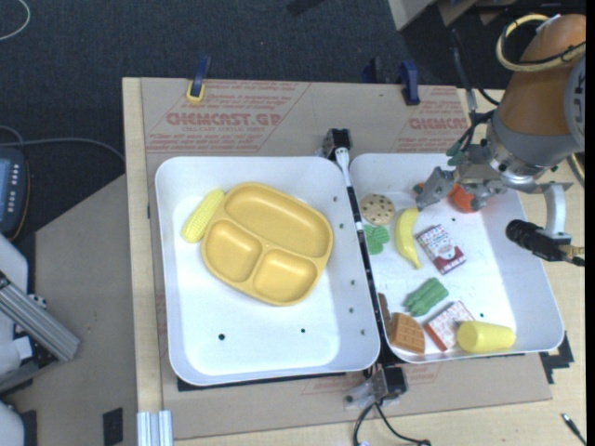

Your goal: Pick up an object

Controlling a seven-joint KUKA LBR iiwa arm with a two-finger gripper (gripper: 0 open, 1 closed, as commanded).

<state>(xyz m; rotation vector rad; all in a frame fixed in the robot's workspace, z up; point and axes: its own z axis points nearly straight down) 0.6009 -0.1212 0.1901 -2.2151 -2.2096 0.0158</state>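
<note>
Arm in from the right, gripper (453,191) low over the right bin's (521,286) far end.

Camera view: the gripper is right at a small orange-red object (463,198); I cannot tell how it is set. Banana (407,236), cookie (376,209), red packet (441,248) and yellow cup (484,335) lie in that bin. In the left bin (260,342), a yellow divided tray (267,242) with corn (203,215) beside it.

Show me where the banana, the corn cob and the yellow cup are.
banana (407,237), camera view, middle of its curved body
corn cob (202,215), camera view, middle of the cob
yellow cup (484,336), camera view, middle of its side wall
</note>
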